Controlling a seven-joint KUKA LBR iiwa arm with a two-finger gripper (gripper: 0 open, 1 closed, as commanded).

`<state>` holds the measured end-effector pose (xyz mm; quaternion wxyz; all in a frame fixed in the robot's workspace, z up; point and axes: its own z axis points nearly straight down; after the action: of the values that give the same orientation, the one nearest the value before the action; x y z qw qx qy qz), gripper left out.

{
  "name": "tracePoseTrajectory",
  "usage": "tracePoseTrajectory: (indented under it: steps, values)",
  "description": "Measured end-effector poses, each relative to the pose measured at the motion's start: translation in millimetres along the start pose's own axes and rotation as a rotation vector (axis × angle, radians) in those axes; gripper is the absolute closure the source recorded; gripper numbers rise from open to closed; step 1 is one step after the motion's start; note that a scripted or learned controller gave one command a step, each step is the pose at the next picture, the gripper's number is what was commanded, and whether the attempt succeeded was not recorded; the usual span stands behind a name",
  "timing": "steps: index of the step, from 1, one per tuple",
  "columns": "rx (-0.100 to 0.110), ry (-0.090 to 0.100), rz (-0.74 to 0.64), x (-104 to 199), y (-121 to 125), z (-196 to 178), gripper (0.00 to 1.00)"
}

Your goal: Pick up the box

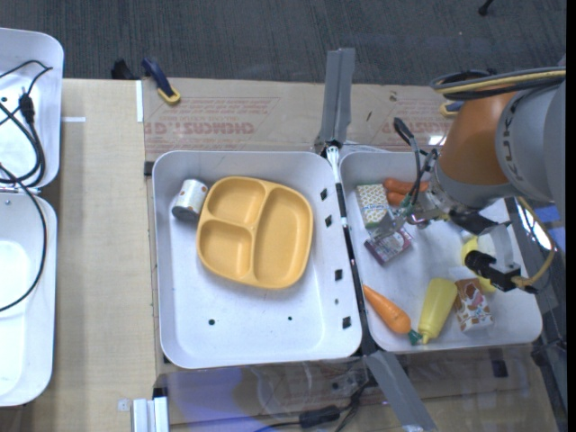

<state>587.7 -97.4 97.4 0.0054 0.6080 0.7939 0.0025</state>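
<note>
Box [389, 246]: small, purple-edged, lies tilted in the right bin [517, 331], just right of the divider [339, 124] between the two bins, with the gripper [396, 227] directly over its upper end. Whether the pincer is parted or closed cannot be told; the fingers blur into the box. A second, green-patterned box [371, 203] lies just above it; print unreadable. Further right of the divider: carrot [387, 307], yellow bottle [436, 309], small carton [472, 304] with a picture on it, text too small to read. Left of the divider, the left bin [180, 331] holds a yellow sectioned plate [256, 232] and a metal can [188, 200] touching the plate's left edge.

Surface: tan bench with a cardboard sheet [243, 115] behind the bins, red mirrored lettering, not legible. Dark carpet [270, 16] beyond.
</note>
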Motion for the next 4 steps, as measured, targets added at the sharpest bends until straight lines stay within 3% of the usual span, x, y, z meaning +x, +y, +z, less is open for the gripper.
tracePoseTrajectory:
  steps: [1, 2, 3, 4]
  values:
    - [-0.001, 0.0, 0.001, -0.6, 0.5, -9.6, 1.0]
    - [0.0, 0.0, 0.001, -0.7, 0.4, -9.5, 0.0]
    - [-0.001, -0.001, 0.002, -2.0, 0.4, -18.6, 1.0]
    - [-0.001, 0.0, 0.002, -1.9, 0.3, -18.5, 0.0]
